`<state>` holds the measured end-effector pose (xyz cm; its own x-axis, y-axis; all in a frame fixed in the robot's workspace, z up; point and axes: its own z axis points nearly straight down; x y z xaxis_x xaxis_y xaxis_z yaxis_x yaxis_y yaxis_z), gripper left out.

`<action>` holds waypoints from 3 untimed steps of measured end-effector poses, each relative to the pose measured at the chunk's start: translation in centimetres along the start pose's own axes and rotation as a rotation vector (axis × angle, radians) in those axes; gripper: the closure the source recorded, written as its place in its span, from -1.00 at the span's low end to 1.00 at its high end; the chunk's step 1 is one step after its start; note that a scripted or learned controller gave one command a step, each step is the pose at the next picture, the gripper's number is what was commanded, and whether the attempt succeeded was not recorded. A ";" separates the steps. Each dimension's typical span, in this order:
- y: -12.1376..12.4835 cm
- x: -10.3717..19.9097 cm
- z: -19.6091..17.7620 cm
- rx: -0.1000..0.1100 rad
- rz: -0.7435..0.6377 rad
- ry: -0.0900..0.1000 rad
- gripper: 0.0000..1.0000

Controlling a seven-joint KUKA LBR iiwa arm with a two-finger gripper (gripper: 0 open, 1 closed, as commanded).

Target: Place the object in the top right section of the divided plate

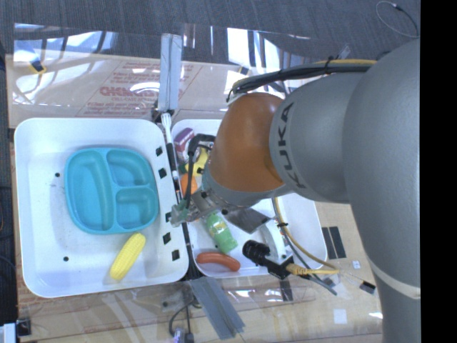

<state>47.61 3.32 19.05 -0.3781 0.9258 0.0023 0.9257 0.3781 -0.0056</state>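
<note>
Turquoise plastic, the divided plate (112, 190) lies flat in the left white bin (36, 213), toward that bin's centre, its long compartment at nine o'clock and two smaller ones at three o'clock. A yellow plastic corn cob (128, 255) rests on the bin floor just off the plate's five o'clock edge, tilted, apart from the plate. The grey arm with its orange band (246, 152) hangs over the right white bin (313, 229), covering most of it. Its gripper (191, 207) sits low at the arm's seven o'clock, close to the wall between the bins; whether it is spread or pressed together cannot be told, as the parts are too small and cluttered. Just at the gripper's four o'clock lies a green plastic cylinder-shaped toy (221, 235), and beyond it, at the bin's six o'clock edge, a red-orange sausage-shaped toy (218, 261). Purple, yellow and orange pieces peek out at the arm's nine o'clock side, too hidden to name.
</note>
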 end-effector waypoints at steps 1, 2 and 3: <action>0.1 0.0 -0.9 0.001 -0.005 0.000 1.00; 0.2 0.0 -1.9 0.002 -0.010 -0.001 1.00; 4.2 2.2 -0.4 -0.004 -0.166 -0.003 1.00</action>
<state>50.67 6.97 19.48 -0.5255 0.8508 -0.0001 0.8508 0.5255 -0.0015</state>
